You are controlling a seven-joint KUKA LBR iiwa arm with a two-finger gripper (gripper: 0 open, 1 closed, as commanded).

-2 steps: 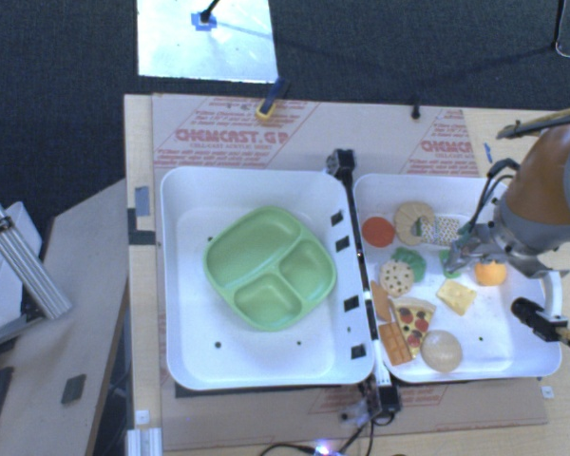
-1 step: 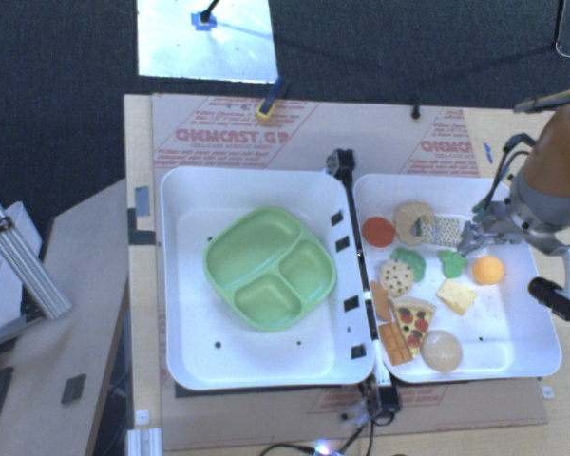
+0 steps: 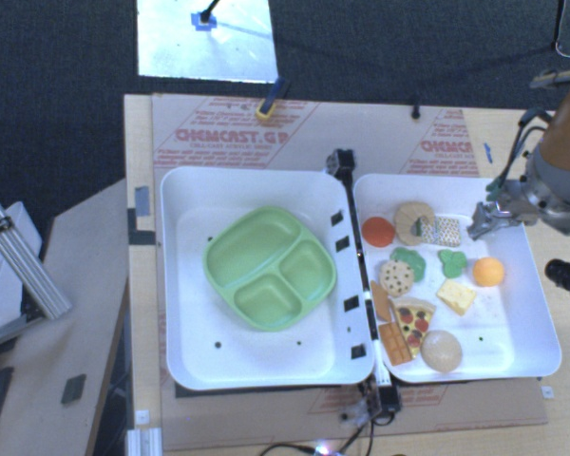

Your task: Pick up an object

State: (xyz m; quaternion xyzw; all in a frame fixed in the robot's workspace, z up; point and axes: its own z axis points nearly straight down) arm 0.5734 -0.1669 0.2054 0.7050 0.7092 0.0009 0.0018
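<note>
while the arm point(image 3: 562, 155) leans in from the right edge, its gripper point(image 3: 494, 216) hangs low over the upper right part of the right bin point(image 3: 532, 302), close to that bin's far right wall; whether it is released or clenched cannot be told from this slant, and nothing shows between its tips. just below and a little left of it lies an orange ball point(image 3: 488, 272), apart from the gripper. to the left of the ball sits a green broccoli piece point(image 3: 451, 260), and under them a yellow cheese wedge point(image 3: 456, 296). along the top of that bin lie a red tomato slice point(image 3: 378, 231), a round brown bun point(image 3: 414, 220) and, touching it, a speckled cracker point(image 3: 446, 229). lower down are a leafy green piece point(image 3: 408, 259), a spotted cookie point(image 3: 395, 277), a pizza slice point(image 3: 414, 319), an orange wafer strip point(image 3: 393, 338) near the divider, and a pale egg-like ball point(image 3: 442, 351) at the bottom. the left bin point(image 3: 185, 350) holds a green divided tray point(image 3: 270, 268), tilted at an angle, with three compartments.
</note>
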